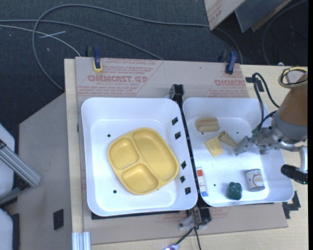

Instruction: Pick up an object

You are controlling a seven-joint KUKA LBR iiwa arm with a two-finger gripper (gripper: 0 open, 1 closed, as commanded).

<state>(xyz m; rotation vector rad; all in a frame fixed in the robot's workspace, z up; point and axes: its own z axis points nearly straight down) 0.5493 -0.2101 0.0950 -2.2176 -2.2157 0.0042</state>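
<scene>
**benchwatcher:** what's sitting around the bins right now?

**kludge42:** two blue clamps – left clamp (97, 57) and right clamp (230, 62) – are gripping the board's (127, 80) far edge. Grey cables (54, 34) are looping over the dark floor (29, 68), and a cardboard box (220, 10) is poking in up top.

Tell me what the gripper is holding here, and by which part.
Nothing is visibly held. The gripper sits low in the right bin, beside the tan wedge; no object shows between its fingers.
</scene>
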